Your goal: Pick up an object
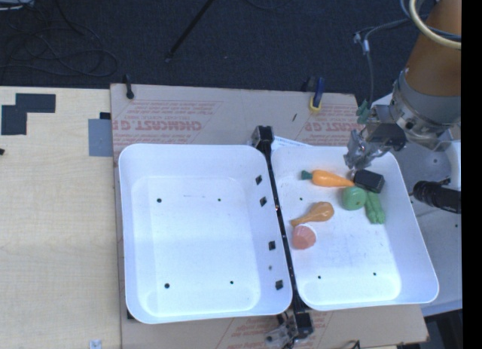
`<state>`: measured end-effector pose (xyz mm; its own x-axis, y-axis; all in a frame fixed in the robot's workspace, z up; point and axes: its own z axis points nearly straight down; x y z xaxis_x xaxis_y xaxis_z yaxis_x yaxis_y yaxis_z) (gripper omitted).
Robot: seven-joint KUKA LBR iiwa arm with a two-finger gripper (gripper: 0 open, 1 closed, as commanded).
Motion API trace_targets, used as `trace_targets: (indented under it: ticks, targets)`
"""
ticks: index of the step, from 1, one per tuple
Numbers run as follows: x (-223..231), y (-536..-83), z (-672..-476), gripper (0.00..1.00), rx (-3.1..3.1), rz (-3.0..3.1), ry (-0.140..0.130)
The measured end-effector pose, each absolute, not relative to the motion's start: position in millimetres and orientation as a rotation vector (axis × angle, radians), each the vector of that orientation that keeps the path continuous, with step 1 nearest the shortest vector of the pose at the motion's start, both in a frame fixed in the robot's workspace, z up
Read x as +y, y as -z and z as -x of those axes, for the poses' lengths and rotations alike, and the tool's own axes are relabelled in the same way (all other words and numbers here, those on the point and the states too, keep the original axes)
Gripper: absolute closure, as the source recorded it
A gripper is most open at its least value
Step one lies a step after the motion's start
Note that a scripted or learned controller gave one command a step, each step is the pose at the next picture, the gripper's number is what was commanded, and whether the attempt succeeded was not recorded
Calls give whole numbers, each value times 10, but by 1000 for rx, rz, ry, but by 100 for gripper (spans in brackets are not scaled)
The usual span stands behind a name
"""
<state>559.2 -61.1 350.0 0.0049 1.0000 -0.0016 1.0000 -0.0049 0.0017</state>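
Note:
The right bin (407, 264) holds several small objects. An orange carrot (328, 179) with a green top lies near its back. Just right of the carrot sits a small black block (369, 181). Below that are a green round piece (353, 197) and a green leafy piece (374, 209). A tan drumstick (315, 213) and a pink disc (303, 238) lie near the bin's middle. My gripper (360, 156) hangs over the bin's back right part, just above the carrot's right end and the black block.
The left bin (135, 189) sits beside the right one, with a black divider (273, 219) between them. Both rest on a cardboard sheet (196, 117). A yellow and blue clamp (316, 95) stands at the cardboard's back edge.

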Motion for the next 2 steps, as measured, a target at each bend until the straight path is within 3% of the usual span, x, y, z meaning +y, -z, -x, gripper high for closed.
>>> trace_targets:
  ticks: [1,2]
  targets:
    - [-86,-3202,-6316,100,2228,-2217,2]
    - [-307,-3347,-5582,100,2222,-2226,5]
